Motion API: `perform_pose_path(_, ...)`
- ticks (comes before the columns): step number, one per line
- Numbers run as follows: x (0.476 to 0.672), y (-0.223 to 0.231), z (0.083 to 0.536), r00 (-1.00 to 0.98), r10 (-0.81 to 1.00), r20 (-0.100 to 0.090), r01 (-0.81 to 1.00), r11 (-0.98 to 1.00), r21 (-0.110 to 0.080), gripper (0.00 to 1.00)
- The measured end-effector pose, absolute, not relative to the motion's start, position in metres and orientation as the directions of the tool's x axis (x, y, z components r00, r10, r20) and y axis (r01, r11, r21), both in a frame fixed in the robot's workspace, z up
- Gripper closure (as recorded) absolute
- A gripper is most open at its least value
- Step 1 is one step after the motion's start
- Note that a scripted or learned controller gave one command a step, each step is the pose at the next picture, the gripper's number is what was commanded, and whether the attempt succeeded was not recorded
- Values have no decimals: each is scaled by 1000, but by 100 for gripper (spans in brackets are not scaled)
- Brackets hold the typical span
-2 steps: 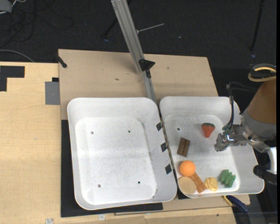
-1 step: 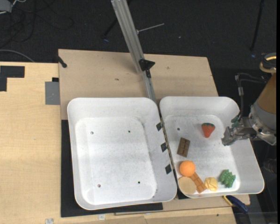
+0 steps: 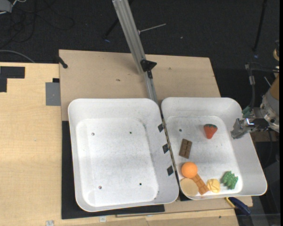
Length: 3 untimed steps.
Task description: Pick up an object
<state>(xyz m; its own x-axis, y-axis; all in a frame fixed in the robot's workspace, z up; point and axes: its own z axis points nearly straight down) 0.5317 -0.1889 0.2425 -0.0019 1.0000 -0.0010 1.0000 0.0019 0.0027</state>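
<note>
The pincer (image 3: 239, 128), its state not discernible, is positioned at the right bin (image 3: 247, 149) rim near the strawberry (image 3: 210, 131), judged light, rigid and smooth, best grasped across its widest part.

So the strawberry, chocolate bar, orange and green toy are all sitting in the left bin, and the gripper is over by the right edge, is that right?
Not quite. The camera view shows the strawberry, chocolate bar, orange and green toy in the right bin, not the left. The gripper is at that bin's right edge, as you said.
</note>
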Motion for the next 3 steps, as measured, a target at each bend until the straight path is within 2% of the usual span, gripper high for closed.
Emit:
perform_pose_path(2, 517, -87, 256, -5, 1000, 3, 1000, 5, -3, 100)
perform_pose_path(3, 509, -41, 243, -3, 1000, 3, 1000, 3, -5, 100)
